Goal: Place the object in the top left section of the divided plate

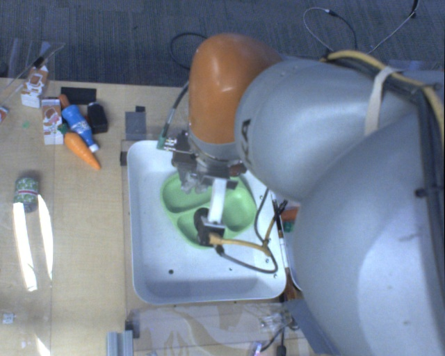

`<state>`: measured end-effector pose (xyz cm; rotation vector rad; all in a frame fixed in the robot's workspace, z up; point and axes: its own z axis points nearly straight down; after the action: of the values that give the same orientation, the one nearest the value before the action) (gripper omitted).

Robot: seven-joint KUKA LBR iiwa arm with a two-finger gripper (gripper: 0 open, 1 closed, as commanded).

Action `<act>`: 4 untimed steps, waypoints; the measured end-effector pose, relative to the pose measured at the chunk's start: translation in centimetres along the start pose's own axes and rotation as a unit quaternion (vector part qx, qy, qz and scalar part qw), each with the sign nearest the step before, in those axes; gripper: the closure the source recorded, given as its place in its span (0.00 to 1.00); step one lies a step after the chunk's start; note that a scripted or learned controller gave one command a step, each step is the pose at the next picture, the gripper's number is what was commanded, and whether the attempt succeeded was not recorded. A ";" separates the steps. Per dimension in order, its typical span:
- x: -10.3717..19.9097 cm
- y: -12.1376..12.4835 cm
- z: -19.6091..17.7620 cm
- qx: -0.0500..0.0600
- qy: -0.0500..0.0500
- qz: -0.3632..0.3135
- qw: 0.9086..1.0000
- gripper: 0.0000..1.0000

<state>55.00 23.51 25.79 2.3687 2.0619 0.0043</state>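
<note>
A pale wooden bench [69, 229] under dark grey carpet [139, 21], with the arm [327, 139] bent over a white bin [149, 240].

The gripper [198, 182] hangs below the orange band [222, 83], low over a green divided plate [174, 196] that lies in the upper half of the bin. Whether the gripper is spread or closed cannot be told from here, and the wrist hides whatever may be in it. The plate's left lobes show; the arm covers its right side. On the bench, well apart from the bin at upper left, lie a carrot [82, 151], a blue bottle [78, 128], small cartons [51, 119] and a black block [78, 94]. A small can [26, 189] stands lower down near two bright streaks of glare.
</note>
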 end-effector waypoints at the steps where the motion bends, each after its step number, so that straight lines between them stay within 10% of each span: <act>1: -0.7 -5.0 1.3 0.002 -0.001 -0.093 0.996 1.00; 2: -6.4 -0.8 15.1 0.001 0.000 -0.206 0.978 1.00; 3: -12.5 -4.6 12.6 0.001 0.000 -0.143 0.990 1.00; 4: -6.6 -5.4 8.0 0.001 0.000 -0.142 0.990 1.00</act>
<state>48.73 17.76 17.74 2.0533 2.3773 0.0027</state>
